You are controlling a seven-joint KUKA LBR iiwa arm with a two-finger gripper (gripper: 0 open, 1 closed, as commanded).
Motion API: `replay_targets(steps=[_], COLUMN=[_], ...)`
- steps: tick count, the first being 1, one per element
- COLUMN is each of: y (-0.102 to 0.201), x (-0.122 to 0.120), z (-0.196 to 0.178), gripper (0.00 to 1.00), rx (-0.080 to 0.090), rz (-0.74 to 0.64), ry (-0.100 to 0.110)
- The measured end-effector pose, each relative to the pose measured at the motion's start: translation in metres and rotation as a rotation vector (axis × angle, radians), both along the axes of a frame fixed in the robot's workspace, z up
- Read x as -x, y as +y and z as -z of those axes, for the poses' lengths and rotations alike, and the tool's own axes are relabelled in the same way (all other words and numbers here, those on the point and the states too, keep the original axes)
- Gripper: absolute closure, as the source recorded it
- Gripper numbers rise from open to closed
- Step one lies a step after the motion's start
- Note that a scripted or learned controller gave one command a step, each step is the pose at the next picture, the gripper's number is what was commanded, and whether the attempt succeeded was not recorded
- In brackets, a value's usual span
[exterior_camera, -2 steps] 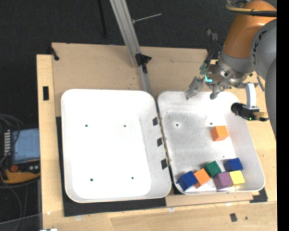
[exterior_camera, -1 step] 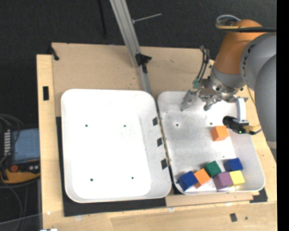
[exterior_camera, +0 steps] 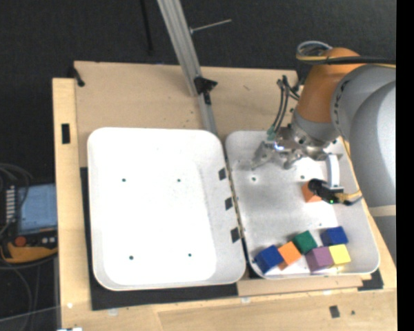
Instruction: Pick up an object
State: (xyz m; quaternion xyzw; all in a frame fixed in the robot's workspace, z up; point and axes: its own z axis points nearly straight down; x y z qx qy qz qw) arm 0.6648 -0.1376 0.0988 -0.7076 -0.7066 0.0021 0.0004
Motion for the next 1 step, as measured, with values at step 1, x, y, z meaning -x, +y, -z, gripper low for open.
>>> replay_targets(steps=[1], y=[-0.0009], x=[-0.0025], z=[-0.0154], gripper=[1.0], rx=[0.001], rz=[0.0], ry=[-0.009])
